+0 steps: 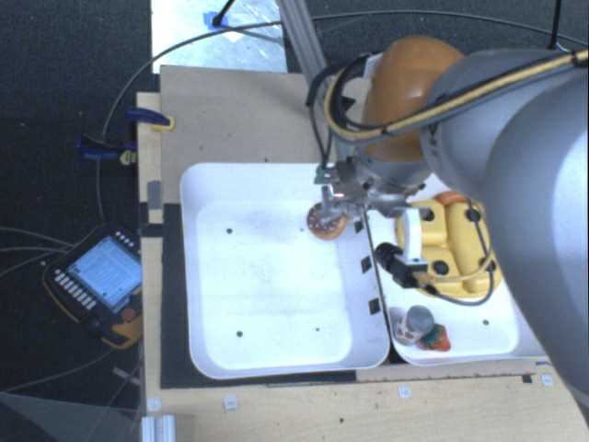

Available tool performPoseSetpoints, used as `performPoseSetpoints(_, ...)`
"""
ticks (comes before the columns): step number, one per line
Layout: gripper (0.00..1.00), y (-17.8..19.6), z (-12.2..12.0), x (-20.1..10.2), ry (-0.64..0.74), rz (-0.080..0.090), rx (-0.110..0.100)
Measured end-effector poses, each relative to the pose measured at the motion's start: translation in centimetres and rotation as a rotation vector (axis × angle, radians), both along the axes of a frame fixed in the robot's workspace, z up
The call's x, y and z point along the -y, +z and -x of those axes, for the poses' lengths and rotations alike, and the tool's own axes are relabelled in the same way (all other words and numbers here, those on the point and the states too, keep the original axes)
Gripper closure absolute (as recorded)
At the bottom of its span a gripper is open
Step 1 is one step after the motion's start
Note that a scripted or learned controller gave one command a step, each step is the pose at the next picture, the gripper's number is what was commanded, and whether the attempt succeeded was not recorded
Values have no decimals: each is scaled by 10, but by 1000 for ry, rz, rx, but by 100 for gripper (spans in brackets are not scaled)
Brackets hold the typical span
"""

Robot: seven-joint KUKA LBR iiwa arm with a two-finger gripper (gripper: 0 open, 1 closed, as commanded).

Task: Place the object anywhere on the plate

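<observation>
A small round brown object (pixel 324 222) with a pinkish rim hangs at the tip of my gripper (pixel 332 205), over the upper right part of the left white bin (pixel 267 339). The gripper's metal fingers (pixel 337 191) come down from the wrist and are shut on the object's upper edge. The grey arm with its orange band (pixel 409 72) covers much of the right bin (pixel 479 343) behind it. I see no plate outline; the arm hides the area under it.
In the right bin lie a yellow plastic toy (pixel 451 247) and a small grey and red item (pixel 425 328) near the front wall. The ridge between the bins (pixel 373 284) runs just right of the gripper. A teach pendant (pixel 97 279) sits off the bench at left.
</observation>
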State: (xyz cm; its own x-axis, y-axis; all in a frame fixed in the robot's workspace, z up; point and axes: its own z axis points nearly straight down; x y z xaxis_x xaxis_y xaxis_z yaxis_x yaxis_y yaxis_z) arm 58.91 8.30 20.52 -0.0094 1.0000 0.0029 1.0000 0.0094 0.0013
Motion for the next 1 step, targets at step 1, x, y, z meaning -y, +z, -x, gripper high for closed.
performPoseSetpoints(1,100,14,0,-61,2,-1,0)
